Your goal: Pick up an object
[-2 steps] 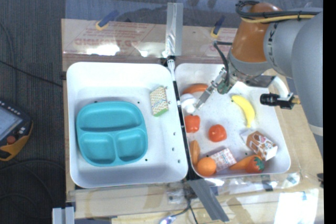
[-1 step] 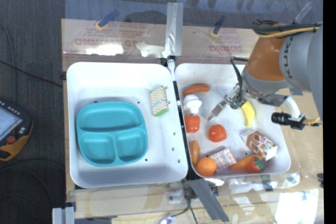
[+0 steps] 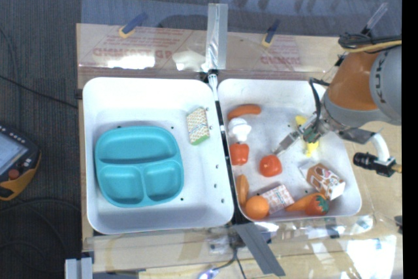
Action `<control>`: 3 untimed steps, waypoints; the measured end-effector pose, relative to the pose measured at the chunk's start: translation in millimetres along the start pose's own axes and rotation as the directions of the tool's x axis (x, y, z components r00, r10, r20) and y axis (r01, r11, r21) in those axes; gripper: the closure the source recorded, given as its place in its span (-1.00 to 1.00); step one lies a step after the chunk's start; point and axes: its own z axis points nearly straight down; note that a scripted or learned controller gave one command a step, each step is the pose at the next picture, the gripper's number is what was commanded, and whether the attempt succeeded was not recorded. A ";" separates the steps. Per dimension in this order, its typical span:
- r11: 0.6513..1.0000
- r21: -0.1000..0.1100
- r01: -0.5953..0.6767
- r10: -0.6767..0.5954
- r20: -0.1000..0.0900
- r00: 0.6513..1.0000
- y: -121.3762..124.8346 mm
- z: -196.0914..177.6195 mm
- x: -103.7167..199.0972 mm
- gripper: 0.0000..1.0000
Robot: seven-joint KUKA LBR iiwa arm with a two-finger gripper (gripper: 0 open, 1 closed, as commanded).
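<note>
Near the gripper [image 3: 294, 138], a red tomato [image 3: 270, 166] sits, round, axisless.

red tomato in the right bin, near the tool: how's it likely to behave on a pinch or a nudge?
The tomato looks round and smooth, so it would probably roll if nudged and may slip out of a shallow pinch. It sits apart from its neighbours on the right bin floor, so nothing would stop a roll early. It looks like toy food, likely light and rigid. The tool hangs just above-right.
</note>
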 end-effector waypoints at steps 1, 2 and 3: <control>0.977 -0.001 -0.214 0.214 0.005 0.977 -46.6 -0.3 41.0 -1.00; 0.975 0.000 -0.222 0.222 0.009 0.975 -72.2 -0.9 45.8 -1.00; 0.987 0.004 -0.160 0.160 0.006 0.987 -8.7 1.5 -4.1 -1.00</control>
